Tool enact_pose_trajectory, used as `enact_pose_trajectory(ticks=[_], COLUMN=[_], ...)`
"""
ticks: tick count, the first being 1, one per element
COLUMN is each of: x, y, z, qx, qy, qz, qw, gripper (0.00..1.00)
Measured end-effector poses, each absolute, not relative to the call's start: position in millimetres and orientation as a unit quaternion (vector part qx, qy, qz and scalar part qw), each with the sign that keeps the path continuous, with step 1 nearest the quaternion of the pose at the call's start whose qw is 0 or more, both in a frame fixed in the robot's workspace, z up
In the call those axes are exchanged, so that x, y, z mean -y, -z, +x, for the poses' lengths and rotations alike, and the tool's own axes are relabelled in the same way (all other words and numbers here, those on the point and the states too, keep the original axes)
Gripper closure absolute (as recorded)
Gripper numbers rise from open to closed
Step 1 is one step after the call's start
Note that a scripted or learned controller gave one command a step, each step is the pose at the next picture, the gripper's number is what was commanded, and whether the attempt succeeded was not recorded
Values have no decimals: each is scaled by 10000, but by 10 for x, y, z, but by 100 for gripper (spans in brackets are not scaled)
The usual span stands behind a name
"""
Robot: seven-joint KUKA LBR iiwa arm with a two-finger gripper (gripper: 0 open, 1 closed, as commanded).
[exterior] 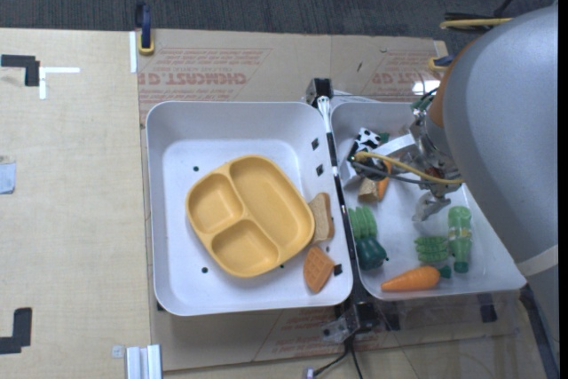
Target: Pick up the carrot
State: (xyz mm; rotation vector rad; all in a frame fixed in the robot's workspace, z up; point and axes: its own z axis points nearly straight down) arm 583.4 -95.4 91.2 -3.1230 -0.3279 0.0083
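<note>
The carrot [411, 280] lies at the right bin's [497, 280] near edge, long axis roughly left-right, tip pointing left. The gripper [432, 191] hangs above it toward the bin's middle; its opening cannot be told, and nothing is visibly held.

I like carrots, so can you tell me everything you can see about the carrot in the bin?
The carrot is a smooth orange toy, plastic by its look, fat at one end and tapering to a point toward the left. It lies on its side, nearly level, on the floor of the right bin, close to that bin's front wall. Green toy vegetables sit just behind its thick end, perhaps touching it. The gripper hovers farther back in the bin, apart from the carrot.
</note>
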Motion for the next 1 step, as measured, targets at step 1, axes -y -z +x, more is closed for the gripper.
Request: enact_pose_trajectory(ticks=[1], x=[954], y=[-912], z=[5834], qx=[1044], qy=[-27], qz=[-9945], qw=[7], gripper=[0])
